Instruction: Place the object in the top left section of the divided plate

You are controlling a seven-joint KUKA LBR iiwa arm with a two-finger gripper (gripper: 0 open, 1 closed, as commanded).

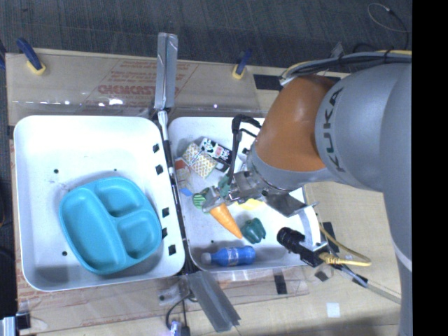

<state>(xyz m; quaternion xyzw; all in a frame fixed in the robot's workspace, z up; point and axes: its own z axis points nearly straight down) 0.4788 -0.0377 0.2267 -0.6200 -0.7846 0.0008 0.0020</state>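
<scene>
In the right bin, the gripper is over the carrot; I cannot tell its grip. Pinch the carrot's middle, then lift straight up.

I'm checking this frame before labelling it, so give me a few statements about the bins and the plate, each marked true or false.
1. The blue divided plate lies in the left bin. True.
2. A toy carrot lies on the plate. False: it lies in the right bin.
3. A blue bottle lies near the right bin's front edge. True.
4. The gripper hangs over the left bin. False: it is over the right bin, beside the carrot.
</scene>
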